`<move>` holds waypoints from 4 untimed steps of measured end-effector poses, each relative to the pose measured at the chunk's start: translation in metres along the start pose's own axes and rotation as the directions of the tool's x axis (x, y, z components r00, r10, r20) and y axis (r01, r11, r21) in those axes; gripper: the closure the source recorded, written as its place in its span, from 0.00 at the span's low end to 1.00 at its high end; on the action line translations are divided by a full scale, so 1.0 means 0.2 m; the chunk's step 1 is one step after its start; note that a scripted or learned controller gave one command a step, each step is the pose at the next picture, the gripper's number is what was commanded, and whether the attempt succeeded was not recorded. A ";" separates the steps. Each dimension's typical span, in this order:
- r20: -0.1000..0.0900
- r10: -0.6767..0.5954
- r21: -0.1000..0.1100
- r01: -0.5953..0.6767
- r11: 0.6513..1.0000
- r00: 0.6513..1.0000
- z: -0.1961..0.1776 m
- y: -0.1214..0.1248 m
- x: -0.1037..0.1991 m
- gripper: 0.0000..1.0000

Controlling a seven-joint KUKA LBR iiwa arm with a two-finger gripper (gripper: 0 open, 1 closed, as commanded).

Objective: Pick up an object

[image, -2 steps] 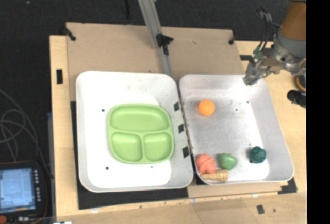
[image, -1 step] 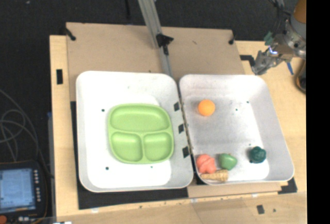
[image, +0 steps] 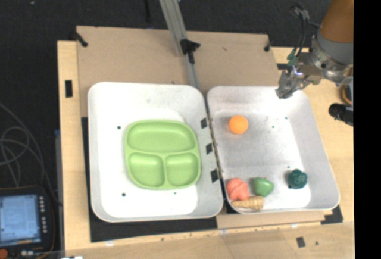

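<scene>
Your gripper (image: pixel 287 89) hangs at the upper right; its state I cannot tell. Centre it over the orange ball (image: pixel 238 125) first.

left bin: we see a shallow white bin (image: pixel 104 133) holding a light green three-compartment plastic tray (image: pixel 162 153), lying flat near its middle
bench: pale wooden top (image: pixel 68 150), brown cardboard sheet (image: pixel 131 55) behind both bins
pole: grey metal pole (image: pixel 169 8) slanting down to the bins' shared back edge
screen: small lit blue display (image: pixel 21 216) at bottom left, cables beside it
</scene>
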State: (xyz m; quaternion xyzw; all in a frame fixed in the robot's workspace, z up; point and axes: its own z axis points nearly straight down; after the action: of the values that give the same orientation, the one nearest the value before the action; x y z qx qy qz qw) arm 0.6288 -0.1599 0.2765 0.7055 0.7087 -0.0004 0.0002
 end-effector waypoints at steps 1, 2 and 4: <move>-0.001 -0.001 0.000 0.001 1.000 1.000 0.07 -0.09 0.22 1.00; -0.002 -0.003 -0.002 0.003 1.000 1.000 0.04 -0.16 0.48 1.00; -0.003 -0.003 -0.001 0.003 1.000 1.000 0.08 -0.38 0.91 1.00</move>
State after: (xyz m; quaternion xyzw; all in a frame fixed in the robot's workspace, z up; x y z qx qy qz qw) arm 0.5518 0.0220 0.2603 0.7043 0.7099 0.0010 -0.0005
